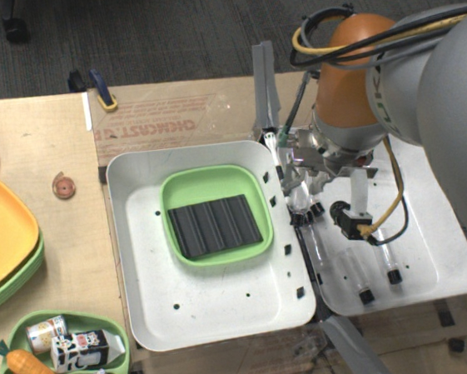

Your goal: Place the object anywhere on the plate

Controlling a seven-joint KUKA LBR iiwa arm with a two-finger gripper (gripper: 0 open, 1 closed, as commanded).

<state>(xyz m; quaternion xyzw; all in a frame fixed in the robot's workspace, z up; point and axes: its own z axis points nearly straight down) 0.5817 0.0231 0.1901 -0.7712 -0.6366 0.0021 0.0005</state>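
Dark grey ribbed rectangular slab (214,226) lies flat on the green square plastic plate (213,183), which sits in the left white shallow bin (147,309) on the table, the slab's long axis running left to right. Over the seam between this bin and the right white bin (427,269) hangs the tool (299,191), just right of the plate; whether it is apart or together I cannot tell. Judged from this, the slab already rests where the task wants it, left of the tool.
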